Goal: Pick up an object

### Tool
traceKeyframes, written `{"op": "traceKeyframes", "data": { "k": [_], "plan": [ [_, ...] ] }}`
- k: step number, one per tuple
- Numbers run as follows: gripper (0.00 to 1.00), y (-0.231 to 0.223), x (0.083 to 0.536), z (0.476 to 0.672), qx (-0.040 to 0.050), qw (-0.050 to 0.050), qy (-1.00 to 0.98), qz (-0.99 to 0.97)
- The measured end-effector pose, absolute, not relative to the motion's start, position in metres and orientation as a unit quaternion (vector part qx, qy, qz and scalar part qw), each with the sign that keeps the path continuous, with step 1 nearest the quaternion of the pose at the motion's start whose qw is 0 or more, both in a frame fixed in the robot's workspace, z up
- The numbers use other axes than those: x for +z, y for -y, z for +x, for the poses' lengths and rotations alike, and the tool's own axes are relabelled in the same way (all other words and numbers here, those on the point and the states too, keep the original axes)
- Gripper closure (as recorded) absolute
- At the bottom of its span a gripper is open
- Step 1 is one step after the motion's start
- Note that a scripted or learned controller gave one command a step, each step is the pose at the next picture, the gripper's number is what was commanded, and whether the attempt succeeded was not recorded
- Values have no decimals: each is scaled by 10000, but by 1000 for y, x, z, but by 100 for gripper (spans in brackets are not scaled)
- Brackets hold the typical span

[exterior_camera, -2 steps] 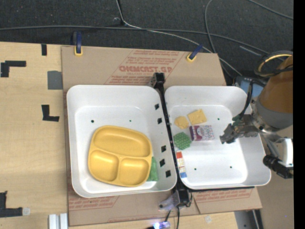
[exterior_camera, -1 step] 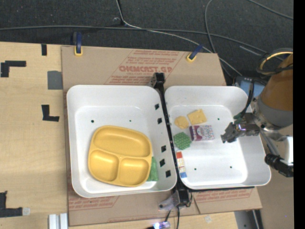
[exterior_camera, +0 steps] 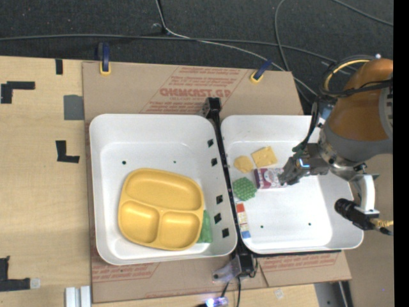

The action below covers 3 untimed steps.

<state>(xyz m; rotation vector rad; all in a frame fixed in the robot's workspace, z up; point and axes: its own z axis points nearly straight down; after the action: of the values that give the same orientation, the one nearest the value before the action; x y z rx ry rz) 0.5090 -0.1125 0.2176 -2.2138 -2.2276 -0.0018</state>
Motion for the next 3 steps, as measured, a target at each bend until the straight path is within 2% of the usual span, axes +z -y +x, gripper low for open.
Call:
{"op": "traceKeyframes", "data": {
  "k": [3],
  "plan": [
    [100,-40,226,521,2,12,7096,-7046]
  ]
}}
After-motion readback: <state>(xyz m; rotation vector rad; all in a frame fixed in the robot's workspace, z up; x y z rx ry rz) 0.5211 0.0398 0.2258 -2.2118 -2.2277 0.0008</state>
